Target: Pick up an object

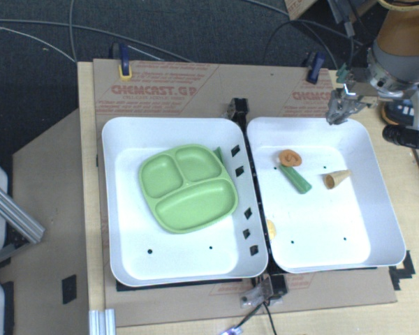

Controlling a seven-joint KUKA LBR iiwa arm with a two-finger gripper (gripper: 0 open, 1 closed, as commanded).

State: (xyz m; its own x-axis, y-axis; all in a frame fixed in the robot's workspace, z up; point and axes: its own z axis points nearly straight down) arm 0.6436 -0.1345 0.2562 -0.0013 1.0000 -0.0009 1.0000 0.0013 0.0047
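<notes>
The gripper (340, 112) hung over the right bin's (377, 187) far edge; whether its pincer was wide or narrow could not be told. A carrot (292, 169) and cone (336, 179) lay inside.

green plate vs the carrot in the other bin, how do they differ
The green plate is large, flat and split into three compartments; the carrot is small and stick-like, with a green stem and an orange end. The plate lies alone in the left bin; the carrot shares the right bin with a small cone. Both lie flat, with the tool touching neither.
</notes>
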